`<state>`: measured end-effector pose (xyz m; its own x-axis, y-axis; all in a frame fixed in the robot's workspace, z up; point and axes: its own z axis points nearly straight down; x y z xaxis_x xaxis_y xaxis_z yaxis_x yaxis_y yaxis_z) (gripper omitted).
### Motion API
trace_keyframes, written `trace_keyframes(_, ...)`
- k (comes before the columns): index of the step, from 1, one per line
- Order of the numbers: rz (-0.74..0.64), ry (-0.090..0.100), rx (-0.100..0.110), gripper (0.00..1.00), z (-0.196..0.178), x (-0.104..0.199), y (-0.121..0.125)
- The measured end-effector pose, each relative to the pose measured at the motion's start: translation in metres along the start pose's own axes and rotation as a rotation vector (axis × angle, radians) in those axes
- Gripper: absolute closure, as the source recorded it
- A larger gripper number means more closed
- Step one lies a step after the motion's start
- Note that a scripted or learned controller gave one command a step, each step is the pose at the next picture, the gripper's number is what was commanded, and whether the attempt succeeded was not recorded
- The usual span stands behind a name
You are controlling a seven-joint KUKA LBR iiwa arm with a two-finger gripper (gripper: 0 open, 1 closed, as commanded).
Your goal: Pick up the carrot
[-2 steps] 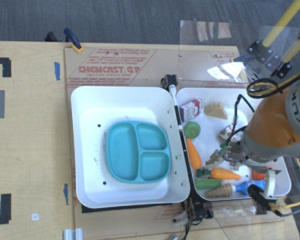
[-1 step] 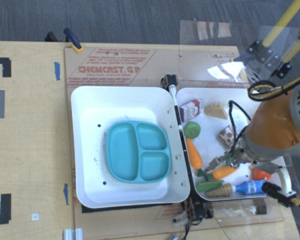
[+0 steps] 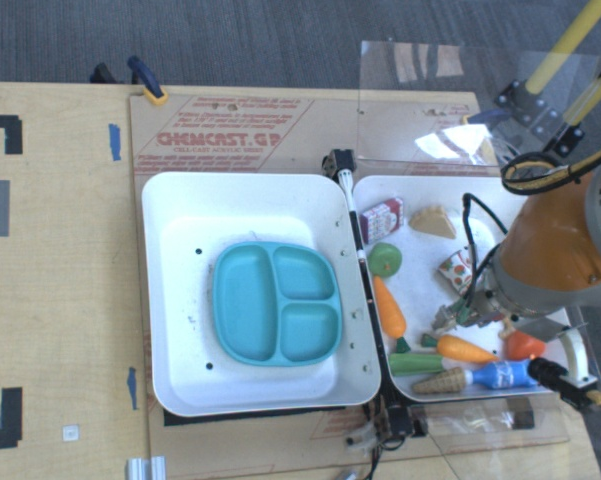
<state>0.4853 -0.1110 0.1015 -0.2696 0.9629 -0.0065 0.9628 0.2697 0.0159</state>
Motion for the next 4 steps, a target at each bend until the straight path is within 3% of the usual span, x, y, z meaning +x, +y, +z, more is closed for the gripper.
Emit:
trace_keyframes(1,0.0,0.001,0.002,0.0,0.001,0.0,0.0)
trace_keyframes(2,-0.309,0.005,0.007,0.0,0.012,-0.003,-0.004)
trace_keyframes(3,-0.308,-0.003,-0.005,1.0,-0.001,-0.004,0.001)
trace_keyframes(4,0.064,0.004,0.013,1.0,-0.033,0.011,-0.002)
